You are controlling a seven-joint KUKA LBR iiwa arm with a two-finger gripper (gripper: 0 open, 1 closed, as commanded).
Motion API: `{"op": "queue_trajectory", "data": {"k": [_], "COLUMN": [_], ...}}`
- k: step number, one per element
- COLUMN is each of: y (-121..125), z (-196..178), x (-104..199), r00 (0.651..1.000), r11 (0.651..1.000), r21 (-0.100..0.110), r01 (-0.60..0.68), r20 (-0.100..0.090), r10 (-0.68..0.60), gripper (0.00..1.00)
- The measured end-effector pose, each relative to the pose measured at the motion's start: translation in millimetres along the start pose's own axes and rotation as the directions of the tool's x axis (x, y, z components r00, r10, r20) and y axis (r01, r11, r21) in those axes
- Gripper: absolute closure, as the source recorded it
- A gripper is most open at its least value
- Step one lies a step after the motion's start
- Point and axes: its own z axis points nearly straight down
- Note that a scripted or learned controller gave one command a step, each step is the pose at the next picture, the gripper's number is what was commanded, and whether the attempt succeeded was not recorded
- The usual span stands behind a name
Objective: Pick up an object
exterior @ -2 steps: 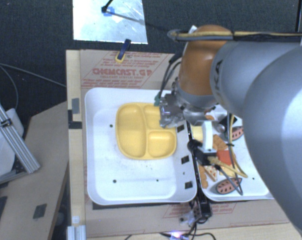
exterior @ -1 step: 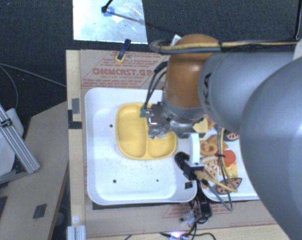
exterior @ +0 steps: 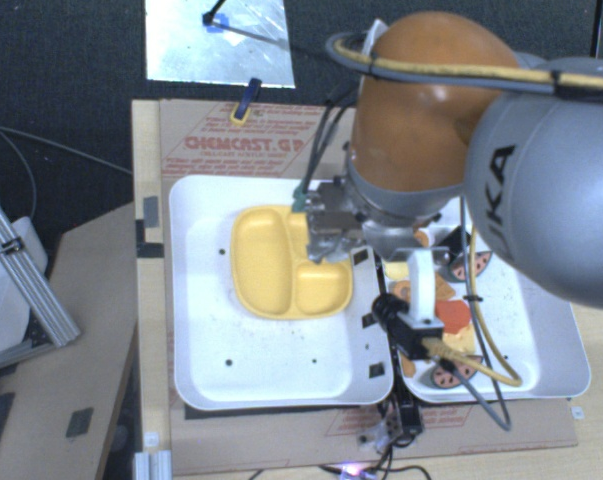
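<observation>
Cardboard lined the tabletop where the gripper, its state impossible to tell, hung over the yellow tray; its shallow rim might slip loose.

The flat brown cardboard-covered bench bore two shallow white plastic bins side by side: the left bin and the right bin, the latter largely hidden, seemingly touching.
</observation>
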Motion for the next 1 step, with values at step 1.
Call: {"op": "queue_trajectory", "data": {"k": [1], "y": [70.6], "z": [155.5], "x": [26.3], "r00": [1.000], "r11": [1.000], "r21": [0.017], "r01": [-0.005], "r20": [0.010], "r10": [0.005], "gripper": [1.00]}}
